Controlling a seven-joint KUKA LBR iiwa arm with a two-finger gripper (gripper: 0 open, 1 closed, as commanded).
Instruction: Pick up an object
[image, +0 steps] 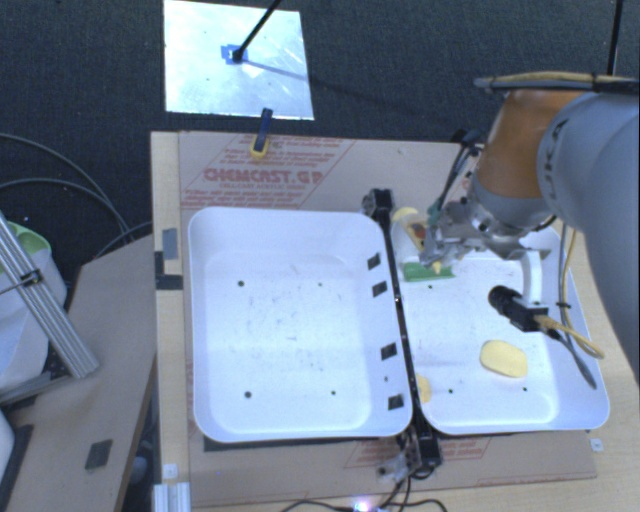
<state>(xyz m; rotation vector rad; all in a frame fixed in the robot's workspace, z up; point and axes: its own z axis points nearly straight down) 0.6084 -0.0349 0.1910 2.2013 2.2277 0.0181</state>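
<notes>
My gripper (437, 252) is down in the far left part of the right bin (560, 400), directly over a flat green object (425, 269) and seemingly touching it. Just beyond it, against the bin's far left corner, lie a pale yellow object (405, 215) and a small white piece (414, 236). A yellow rounded lump (503, 358) lies in the near right part of this bin. A small yellow bit (423, 389) sits by the near left wall. The grey arm with its orange band (520, 130) hides the bin's far right.
The left bin (215, 300) stands beside the right one, with a black divider strip (390, 300) between them. Both rest on a cardboard sheet (270, 170). A shiny metal plate (235, 60) lies beyond the bench.
</notes>
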